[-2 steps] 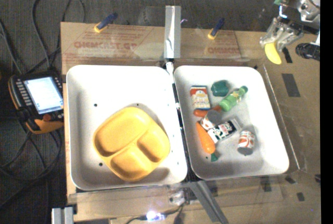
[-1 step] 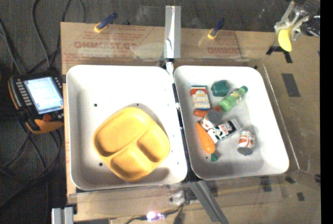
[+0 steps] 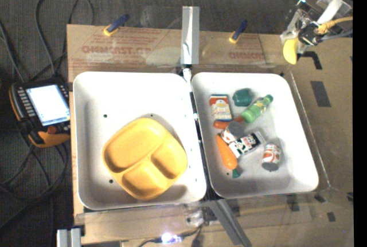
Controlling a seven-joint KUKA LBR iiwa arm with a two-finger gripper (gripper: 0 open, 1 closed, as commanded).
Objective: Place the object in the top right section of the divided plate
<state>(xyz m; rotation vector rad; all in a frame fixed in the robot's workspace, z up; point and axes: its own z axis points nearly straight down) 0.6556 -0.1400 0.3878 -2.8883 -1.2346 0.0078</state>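
The yellow divided plate [image 3: 145, 157] lies in the left white bin [image 3: 92, 102], turned at a slant, with nothing in its three sections. At the top right, beyond the far right corner of the right bin [image 3: 298, 125], hangs my gripper [image 3: 295, 38]. A small yellow object [image 3: 290, 51], rounded like a piece of toy fruit, sits between its fingers and hangs over the cardboard bench. The gripper is far from the plate, up and to the right of it.
The right bin holds a small orange-and-white box [image 3: 219, 107], a teal lump [image 3: 243, 96], a green bottle [image 3: 256, 108], a carrot [image 3: 226, 153], a black-and-white carton [image 3: 246, 142] and a can [image 3: 271, 155]. A tablet [image 3: 46, 105] lies left of the bins.
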